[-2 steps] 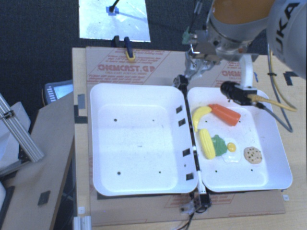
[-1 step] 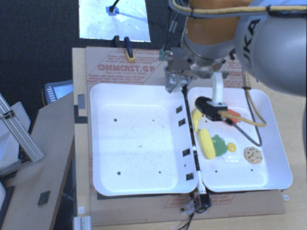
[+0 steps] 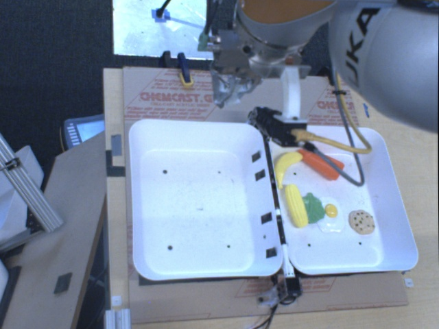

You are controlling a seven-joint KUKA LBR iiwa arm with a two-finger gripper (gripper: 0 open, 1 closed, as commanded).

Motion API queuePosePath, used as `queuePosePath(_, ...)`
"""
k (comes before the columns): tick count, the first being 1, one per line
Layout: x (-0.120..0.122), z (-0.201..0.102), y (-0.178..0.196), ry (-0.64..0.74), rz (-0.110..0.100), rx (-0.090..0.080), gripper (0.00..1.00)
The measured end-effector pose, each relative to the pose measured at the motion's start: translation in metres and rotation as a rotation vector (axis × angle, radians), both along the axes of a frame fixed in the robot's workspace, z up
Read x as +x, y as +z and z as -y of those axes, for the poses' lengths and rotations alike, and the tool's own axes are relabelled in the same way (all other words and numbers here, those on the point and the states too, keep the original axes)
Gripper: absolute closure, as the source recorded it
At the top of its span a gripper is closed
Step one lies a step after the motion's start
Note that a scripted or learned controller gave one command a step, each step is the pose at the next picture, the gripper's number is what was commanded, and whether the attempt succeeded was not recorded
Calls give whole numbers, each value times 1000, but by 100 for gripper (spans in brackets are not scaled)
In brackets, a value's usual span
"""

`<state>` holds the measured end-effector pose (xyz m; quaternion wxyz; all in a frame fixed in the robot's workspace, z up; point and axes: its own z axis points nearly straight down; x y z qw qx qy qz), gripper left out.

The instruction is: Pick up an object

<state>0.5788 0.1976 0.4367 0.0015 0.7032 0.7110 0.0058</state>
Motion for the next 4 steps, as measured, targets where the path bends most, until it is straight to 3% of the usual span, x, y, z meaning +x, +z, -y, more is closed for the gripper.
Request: queuePosePath(4,2,4,40,11,1,-3,100)
